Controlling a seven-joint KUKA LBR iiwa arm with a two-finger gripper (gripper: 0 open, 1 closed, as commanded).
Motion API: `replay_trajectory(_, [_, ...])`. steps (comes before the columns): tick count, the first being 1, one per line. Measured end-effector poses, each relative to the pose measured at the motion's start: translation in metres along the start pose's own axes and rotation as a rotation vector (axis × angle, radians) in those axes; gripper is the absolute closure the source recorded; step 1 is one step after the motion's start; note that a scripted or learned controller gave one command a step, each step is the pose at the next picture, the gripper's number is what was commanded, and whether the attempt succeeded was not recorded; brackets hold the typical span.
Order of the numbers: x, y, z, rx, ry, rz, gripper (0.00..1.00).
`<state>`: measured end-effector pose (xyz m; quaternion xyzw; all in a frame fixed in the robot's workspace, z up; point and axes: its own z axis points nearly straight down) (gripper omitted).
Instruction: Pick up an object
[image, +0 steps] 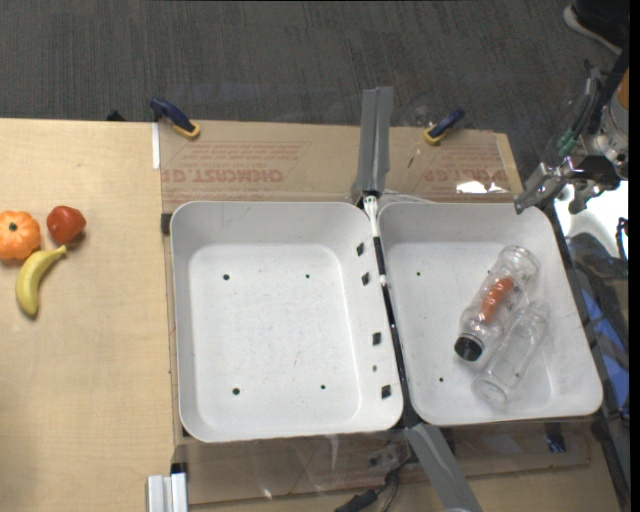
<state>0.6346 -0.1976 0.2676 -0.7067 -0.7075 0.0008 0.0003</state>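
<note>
- I see two white bins side by side: the left bin (270, 320) and the right bin (430, 300), with a cardboard sheet (250, 165) under their far edges.
- In the right bin lies a clear plastic bottle (495, 300) with a black cap and something orange inside, tilted with its cap toward the near left.
- Touching its right side lies a second clear container (512, 355), possibly a glass or jar.
- The gripper (560, 180) sits at the far right corner of the right bin, well apart from both items; I cannot tell its state.
- On the wooden bench to the left rest an orange (17, 236), a red fruit (66, 224) and a banana (35, 280).
- Two clamps (175, 117) pin the cardboard.
</note>
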Motion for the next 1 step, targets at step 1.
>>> replay_trajectory(1, [-0.0115,0.0238,0.1679,0.002,0.002,-0.072,0.00])
